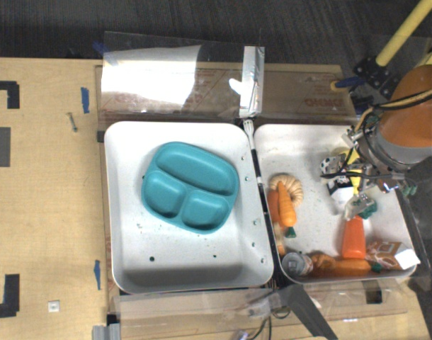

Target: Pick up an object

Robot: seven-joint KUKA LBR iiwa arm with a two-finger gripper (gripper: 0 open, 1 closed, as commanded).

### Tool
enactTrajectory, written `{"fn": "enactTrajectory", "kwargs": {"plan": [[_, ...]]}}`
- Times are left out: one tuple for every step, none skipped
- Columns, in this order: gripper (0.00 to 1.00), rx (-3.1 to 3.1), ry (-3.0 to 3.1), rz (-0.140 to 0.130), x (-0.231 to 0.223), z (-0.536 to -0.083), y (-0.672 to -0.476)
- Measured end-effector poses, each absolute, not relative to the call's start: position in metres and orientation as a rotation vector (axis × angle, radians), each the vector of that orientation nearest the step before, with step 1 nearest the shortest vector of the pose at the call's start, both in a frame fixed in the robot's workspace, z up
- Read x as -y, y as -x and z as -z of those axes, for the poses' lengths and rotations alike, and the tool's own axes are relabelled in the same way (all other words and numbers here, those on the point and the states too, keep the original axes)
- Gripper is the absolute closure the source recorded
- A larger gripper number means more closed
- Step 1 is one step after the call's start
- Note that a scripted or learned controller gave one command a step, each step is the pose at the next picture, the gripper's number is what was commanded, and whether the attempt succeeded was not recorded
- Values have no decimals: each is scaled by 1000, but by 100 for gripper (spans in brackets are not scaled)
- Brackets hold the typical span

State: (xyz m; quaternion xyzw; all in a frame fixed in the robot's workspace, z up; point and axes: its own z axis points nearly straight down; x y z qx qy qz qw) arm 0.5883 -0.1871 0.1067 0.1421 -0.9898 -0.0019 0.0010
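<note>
My gripper (pixel 355 198) hangs low over the right part of the right bin (pixel 311 144), under the grey wrist and orange band. Just below it stands an orange bottle-shaped object (pixel 353 239). A carrot (pixel 286 208) lies at the bin's left side, next to a tan ridged pastry (pixel 287 186). Along the near wall lie a brown-orange piece (pixel 336 265) and a grey round object (pixel 294 263). I see nothing clearly held by the gripper.
The left bin (pixel 124 253) holds a teal divided plate (pixel 190 185). A brown packet (pixel 383 249) and a white scrap (pixel 408 259) sit in the right bin's near right corner. A clear upright divider (pixel 251 83) stands behind the bins.
</note>
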Motion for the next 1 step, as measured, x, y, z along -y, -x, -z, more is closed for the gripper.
{"fn": "enactTrajectory", "kwargs": {"plan": [[0, 3138, -313, -2, 206, -88, -537]]}}
